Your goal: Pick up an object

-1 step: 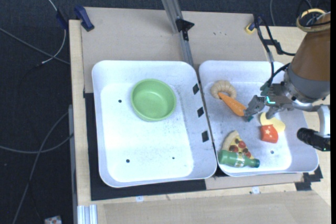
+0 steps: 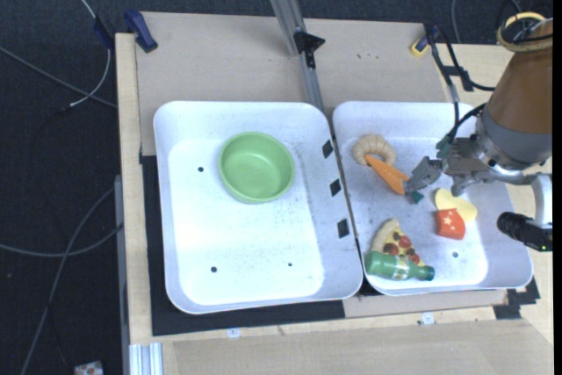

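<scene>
Carrot [image 2: 386, 172] is the likeliest target — the toy lies in the right bin [image 2: 492, 272] with its orange tip just beside the pincer [image 2: 423, 182], running away from it up and to the left toward a tan croissant [image 2: 370, 148] that touches its far end. The pincer hangs low over the bin floor; whether its fingers are spread or pressed together I cannot tell, and nothing shows between them.

To do this well, I judge the pincer should centre over the carrot's middle rather than its narrow tip, and close across its width — a grip at the tip would likely slip off.

Just to the pincer's right lie a yellow piece [image 2: 456, 206] and a red piece [image 2: 450, 225]; below it a pizza slice [image 2: 392, 241] and a green bottle [image 2: 397, 267]. Far left, in the left bin [image 2: 176, 189], sits a green bowl [image 2: 255, 166].
</scene>
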`<action>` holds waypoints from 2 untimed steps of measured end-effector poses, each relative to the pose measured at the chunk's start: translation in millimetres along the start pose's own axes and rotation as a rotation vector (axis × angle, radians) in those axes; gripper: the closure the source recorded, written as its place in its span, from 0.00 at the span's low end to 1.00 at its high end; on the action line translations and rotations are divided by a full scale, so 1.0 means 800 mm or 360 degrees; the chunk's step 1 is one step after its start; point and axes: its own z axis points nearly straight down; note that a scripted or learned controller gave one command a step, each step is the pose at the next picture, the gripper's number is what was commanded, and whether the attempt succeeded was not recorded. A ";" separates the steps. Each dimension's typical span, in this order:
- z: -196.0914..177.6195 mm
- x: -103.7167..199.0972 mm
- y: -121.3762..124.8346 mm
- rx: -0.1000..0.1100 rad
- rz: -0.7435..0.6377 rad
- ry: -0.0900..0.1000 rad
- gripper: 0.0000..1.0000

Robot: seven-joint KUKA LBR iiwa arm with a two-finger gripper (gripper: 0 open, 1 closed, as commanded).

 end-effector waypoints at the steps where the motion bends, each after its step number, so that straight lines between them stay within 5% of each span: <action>1: 0.077 -0.005 -0.007 0.0011 0.0003 0.0002 0.00; 2: 0.133 -0.004 -0.008 0.0010 0.0003 0.0003 0.00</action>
